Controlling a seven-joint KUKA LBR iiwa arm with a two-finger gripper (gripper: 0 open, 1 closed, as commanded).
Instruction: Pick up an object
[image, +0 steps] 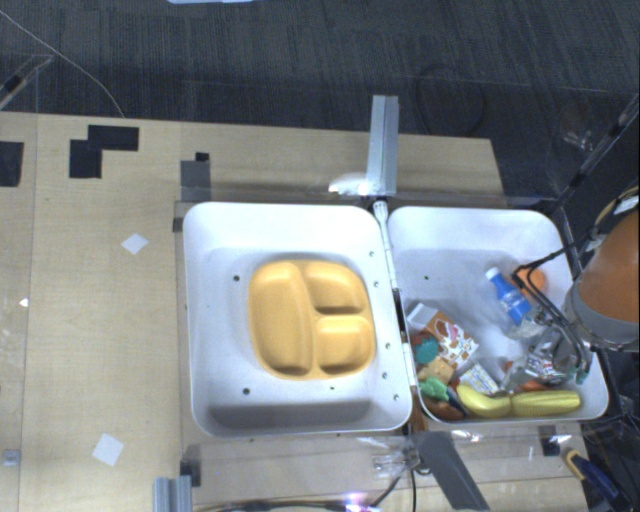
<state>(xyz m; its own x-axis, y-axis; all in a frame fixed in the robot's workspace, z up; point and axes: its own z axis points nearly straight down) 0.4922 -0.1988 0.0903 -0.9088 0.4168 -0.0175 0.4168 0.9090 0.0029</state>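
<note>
The right bin (455, 240) holds a jumble of small objects along its near side. A yellow banana (522, 403) lies along the front wall. A blue bottle (508, 294) lies further back, beside an orange item (536, 279). A colourful packet (452, 344) and a teal piece (428, 352) sit near the bin's left wall. My gripper (552, 360) hangs low over the right end of the pile, just above the banana and to the right of the bottle. Its cables and body hide what is under it.
The left bin (215, 245) holds a yellow divided tray (305, 318) in its middle. A metal post (384, 140) stands behind the seam between the bins. The arm's orange band (612, 278) overhangs the right bin's right wall.
</note>
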